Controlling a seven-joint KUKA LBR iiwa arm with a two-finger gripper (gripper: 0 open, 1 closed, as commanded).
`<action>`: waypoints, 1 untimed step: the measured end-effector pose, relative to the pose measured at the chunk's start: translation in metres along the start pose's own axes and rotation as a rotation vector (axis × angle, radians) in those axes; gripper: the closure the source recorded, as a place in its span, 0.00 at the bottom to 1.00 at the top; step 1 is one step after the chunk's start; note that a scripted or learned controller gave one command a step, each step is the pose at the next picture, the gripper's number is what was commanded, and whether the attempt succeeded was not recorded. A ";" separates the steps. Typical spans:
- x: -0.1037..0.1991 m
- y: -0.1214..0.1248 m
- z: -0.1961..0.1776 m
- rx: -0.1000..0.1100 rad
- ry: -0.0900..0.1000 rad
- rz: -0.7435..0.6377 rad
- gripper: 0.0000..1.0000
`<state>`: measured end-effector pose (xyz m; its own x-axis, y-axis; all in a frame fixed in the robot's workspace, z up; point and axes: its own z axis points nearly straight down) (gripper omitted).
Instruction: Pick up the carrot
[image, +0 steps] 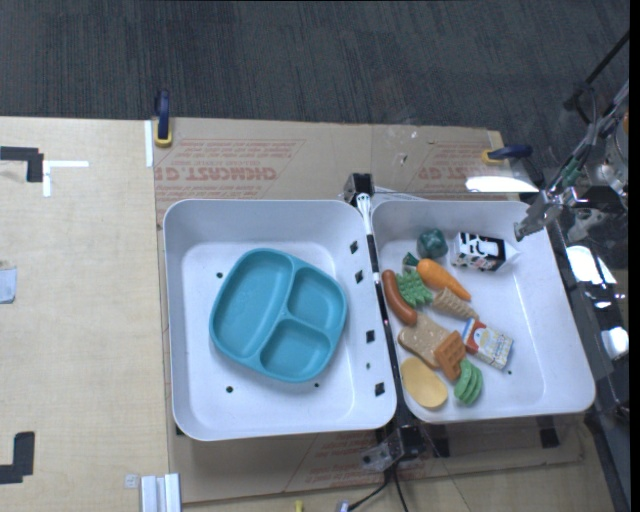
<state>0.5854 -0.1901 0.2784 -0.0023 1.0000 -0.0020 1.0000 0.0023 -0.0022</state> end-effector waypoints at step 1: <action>0.050 0.033 0.124 0.003 0.001 0.118 0.00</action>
<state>0.6177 -0.1402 0.1545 0.1152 0.9933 -0.0009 0.9933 -0.1152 -0.0046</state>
